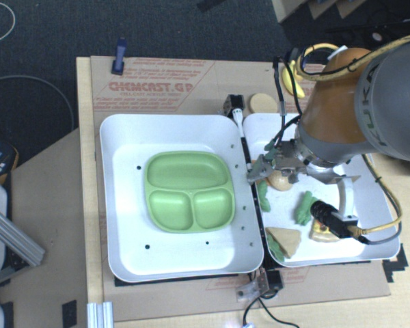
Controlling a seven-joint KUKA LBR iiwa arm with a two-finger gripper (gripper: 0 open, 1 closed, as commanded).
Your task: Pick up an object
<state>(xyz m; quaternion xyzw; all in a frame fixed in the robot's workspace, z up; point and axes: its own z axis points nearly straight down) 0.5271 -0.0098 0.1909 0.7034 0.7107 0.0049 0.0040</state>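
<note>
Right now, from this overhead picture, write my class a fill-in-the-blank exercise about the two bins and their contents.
The pale green plastic plate has ____ compartments. It lies in the shallow white bin on the picture's ____ side. The tan wedge-shaped piece lies in the second white bin on the picture's ____ side.
Missing words: three; left; right.

1. left bin [123, 251]: a green divided plate [189, 190] takes up its middle, and bare floor rings it, widest along the near edge.
2. right bin [372, 248]: the arm [342, 108] hangs over its far half and blocks the way down there.
3. its near half is crowded: a green strip [263, 198], a green piece [304, 207], a tan wedge [285, 240] and a pale lump [280, 181] lie close together with narrow gaps.
</note>
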